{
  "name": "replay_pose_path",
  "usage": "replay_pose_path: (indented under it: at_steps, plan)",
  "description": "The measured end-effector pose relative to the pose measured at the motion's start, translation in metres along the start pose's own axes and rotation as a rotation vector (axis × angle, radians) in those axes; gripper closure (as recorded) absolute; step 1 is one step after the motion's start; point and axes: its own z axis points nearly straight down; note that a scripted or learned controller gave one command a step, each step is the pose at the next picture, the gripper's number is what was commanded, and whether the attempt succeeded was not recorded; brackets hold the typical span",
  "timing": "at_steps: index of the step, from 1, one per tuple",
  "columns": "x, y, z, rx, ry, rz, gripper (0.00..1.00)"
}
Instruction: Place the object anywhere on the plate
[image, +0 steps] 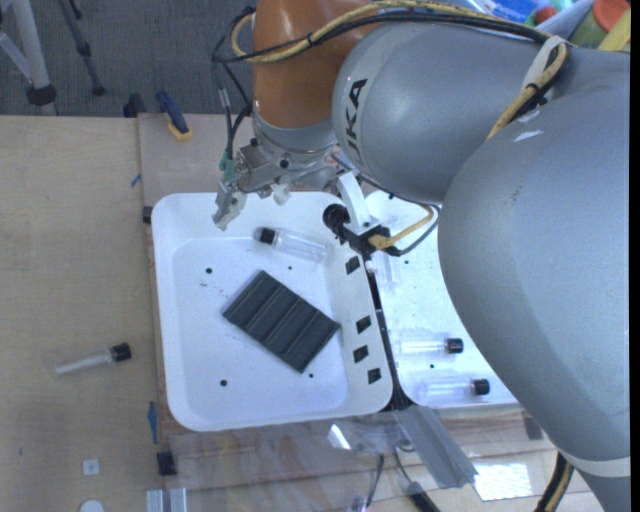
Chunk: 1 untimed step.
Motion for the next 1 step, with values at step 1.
replay_pose_path:
  at_steps: [1]
  plan:
    - [-0.0008, 0.0009, -0.0106, -0.004, 0.000, 0.002, 1.00]
